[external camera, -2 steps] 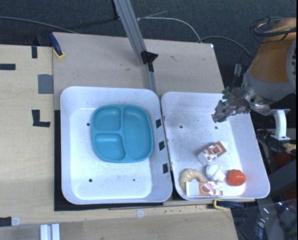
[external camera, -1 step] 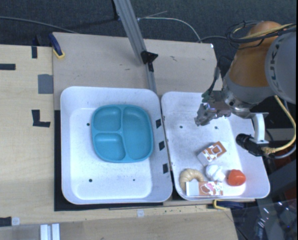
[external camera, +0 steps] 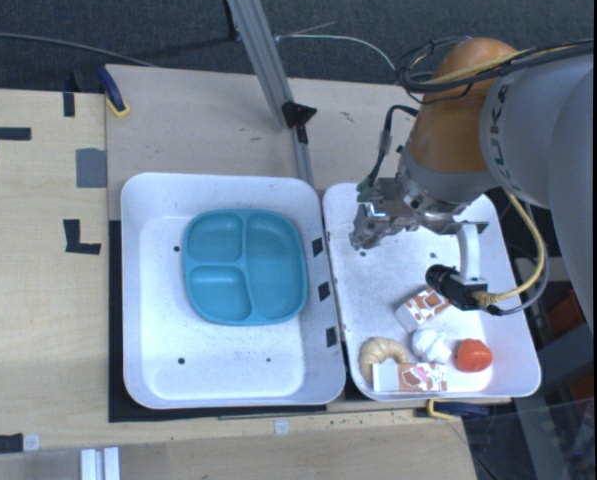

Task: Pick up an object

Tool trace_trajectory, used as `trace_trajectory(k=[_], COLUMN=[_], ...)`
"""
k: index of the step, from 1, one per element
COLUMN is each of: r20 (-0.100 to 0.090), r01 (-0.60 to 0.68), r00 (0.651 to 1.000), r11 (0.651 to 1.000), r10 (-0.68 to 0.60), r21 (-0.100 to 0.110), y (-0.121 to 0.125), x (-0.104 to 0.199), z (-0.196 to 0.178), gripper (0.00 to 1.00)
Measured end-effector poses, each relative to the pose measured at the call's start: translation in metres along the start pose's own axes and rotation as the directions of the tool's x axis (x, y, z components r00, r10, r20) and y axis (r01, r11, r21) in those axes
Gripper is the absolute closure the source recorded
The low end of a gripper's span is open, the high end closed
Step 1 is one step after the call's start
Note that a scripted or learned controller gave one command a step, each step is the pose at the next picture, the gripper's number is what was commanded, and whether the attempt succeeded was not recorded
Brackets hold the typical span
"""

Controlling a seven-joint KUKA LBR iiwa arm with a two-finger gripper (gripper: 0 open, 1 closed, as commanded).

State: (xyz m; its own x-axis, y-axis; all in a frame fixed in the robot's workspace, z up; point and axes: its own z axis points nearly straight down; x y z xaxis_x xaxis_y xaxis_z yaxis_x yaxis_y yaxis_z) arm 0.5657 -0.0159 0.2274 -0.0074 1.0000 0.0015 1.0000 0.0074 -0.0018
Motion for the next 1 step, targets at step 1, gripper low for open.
trace_trajectory(k=[1], r20=[0.0], r01=[0.0], r00=[1.0], r11=[1.0], r10=[0.0], r21=[0.002], y=[-0.0133], x=[0.0547], z=[0.0054], gripper=[1.0])
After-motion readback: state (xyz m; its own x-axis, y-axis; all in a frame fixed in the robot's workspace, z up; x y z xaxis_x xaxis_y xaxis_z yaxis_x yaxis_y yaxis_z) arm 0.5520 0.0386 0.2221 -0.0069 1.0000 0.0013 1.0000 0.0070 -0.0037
